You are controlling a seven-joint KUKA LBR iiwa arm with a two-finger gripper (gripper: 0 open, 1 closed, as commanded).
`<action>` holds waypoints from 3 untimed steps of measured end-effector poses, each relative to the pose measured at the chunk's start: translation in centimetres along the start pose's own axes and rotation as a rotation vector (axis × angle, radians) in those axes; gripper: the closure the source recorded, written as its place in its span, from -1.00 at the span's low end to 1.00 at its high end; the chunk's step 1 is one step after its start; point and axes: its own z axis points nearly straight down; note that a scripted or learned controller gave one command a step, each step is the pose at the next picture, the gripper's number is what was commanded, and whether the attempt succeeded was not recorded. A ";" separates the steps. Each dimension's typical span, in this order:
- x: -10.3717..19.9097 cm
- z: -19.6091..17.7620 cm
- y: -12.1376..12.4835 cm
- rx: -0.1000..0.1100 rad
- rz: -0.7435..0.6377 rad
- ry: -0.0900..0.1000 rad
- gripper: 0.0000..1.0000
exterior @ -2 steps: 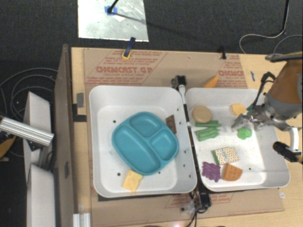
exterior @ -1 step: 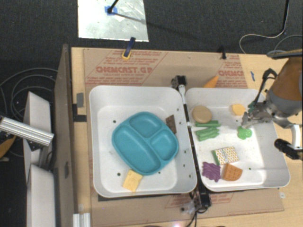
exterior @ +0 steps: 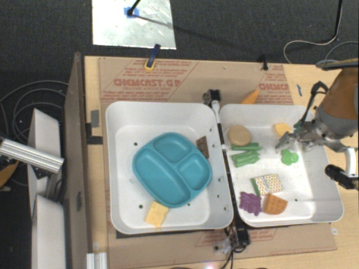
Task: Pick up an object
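Right bin [exterior: 328, 206] on the worktop, holding small toy foods. Claw [exterior: 291, 142], fingers spread and grasping nothing, hangs just above the green piece [exterior: 289, 158] near the bin's right side. The piece appears light, rigid, smooth; pinch across its narrow width.

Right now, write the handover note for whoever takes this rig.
Gripper: low over the right bin, nothing visibly between its fingers.
Nearby: green piece just below it, yellow piece beside it.
Also in that bin: tan round, green sticks, purple piece, orange waffle.
Left bin: blue tray.
Done: no pick yet. Left: grasp and lift one.
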 end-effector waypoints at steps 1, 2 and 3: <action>0.8 2.7 -1.6 -0.004 0.002 -0.002 -1.00; 0.6 1.3 -1.3 -0.011 0.002 -0.006 1.00; 2.3 -6.3 -5.0 -0.002 0.002 0.000 1.00</action>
